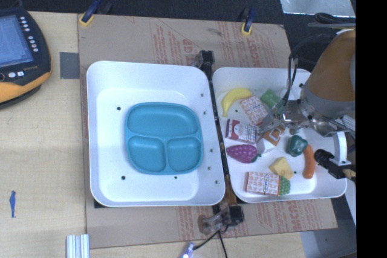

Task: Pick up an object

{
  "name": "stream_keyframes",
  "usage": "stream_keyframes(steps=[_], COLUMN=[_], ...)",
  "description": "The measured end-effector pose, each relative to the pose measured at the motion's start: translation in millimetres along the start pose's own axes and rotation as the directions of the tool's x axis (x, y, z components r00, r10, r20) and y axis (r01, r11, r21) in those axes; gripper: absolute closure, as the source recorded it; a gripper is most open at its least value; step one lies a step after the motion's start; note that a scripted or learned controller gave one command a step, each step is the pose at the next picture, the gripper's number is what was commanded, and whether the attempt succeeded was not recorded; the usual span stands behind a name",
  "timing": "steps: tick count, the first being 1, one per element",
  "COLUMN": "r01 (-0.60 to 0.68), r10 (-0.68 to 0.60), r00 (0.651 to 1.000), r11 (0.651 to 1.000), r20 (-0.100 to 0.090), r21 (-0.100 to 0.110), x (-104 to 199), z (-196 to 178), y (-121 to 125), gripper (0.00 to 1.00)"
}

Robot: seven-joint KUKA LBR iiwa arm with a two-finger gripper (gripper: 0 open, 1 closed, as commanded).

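Down in the right bin (242, 75) we see the gripper (283, 113), at the end of the arm (329, 78) that comes in from the right, low over the toys in the bin's upper middle. We cannot tell how it is set, nor whether anything sits in it: metal parts and a cable blur together there.

Just left of it lie a green block (269, 98) and a red-and-white packet (253, 109), and beyond them a banana (234, 97) near the bin's upper left. Below the gripper a small orange piece (273, 135) rests beside a second packet (240, 130). Purple grapes (242, 152) lie under that packet. Further right sit a green pepper (296, 144) and a carrot (309, 162), with a yellow wedge (281, 167) between them and a flat box (263, 183) at the bottom wall.

The left bin (97, 130) holds a blue divided plate (163, 136). A pendant (18, 54) lies on the bench at far left.
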State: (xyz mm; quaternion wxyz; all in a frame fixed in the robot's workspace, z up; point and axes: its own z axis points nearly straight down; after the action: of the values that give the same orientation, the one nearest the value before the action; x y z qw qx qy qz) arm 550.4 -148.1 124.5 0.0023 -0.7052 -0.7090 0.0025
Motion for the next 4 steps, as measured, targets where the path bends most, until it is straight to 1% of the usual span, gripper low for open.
stream_keyframes(steps=[1,2,3,4], r01=[0.001,-0.003,-0.003,-0.006], r10=[-0.001,0.003,0.003,0.006], r00=[1.000,1.000,1.000,1.000], r11=[1.000,1.000,1.000,1.000], r20=[0.001,-0.002,0.003,-0.003], r21=[-0.009,-0.004,-0.014,0.005], x=[-12,-9,0,2], z=[28,28,27,29], y=[60,107,83,105], gripper=[0.00,0.00,0.00,0.00])
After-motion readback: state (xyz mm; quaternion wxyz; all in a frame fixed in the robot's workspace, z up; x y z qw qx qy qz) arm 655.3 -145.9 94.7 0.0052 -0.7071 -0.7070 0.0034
